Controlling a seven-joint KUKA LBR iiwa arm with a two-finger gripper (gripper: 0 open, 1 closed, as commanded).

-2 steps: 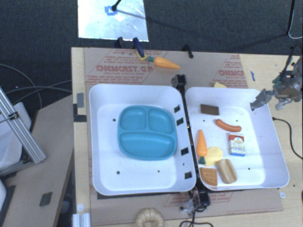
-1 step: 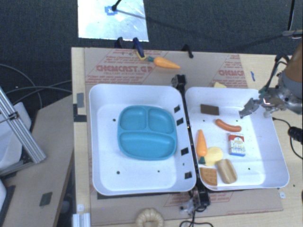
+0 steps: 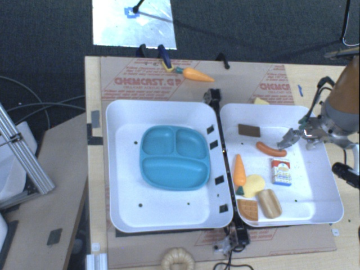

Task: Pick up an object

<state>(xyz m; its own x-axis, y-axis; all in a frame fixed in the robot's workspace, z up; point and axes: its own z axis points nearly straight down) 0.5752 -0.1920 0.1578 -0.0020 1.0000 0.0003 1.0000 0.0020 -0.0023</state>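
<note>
At the frame's right, over the right bin, we saw the claw just above the sausage; whether its fingers were spread or pressed together, we could not tell. Nothing sat between them.

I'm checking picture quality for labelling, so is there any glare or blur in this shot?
In the camera view, the shiny sheet beyond the bench glares brightly; the gripper above the sausage looks slightly soft; the blue plate and bins are evenly lit, with only faint shadows.
</note>
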